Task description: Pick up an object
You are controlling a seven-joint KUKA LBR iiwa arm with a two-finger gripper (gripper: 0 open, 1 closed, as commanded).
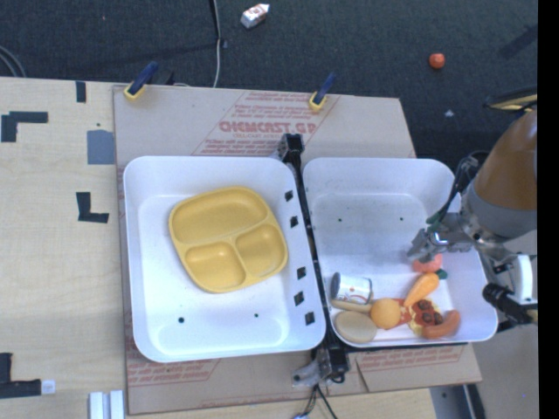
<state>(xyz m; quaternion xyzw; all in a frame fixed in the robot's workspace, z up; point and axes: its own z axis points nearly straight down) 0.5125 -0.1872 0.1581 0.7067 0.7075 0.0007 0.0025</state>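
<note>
Light wooden bench (52, 260) spans the frame's left and bottom. A brown printed cardboard sheet (253, 125) lies on it centrally, bearing two shallow white plastic bins (140, 234) side by side.

A pale wooden bench (52, 260) with dark tape marks carries a cardboard sheet (262, 125) held by two clamps, beyond it dark carpet (349, 24) crossed by a cable (214, 24) and strewn with small scraps.

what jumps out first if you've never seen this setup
The yellow divided plate lying alone in the left bin catches the eye first. Then the cluster of small toy foods in the right bin's near corner, with the gripper just above them.
</note>
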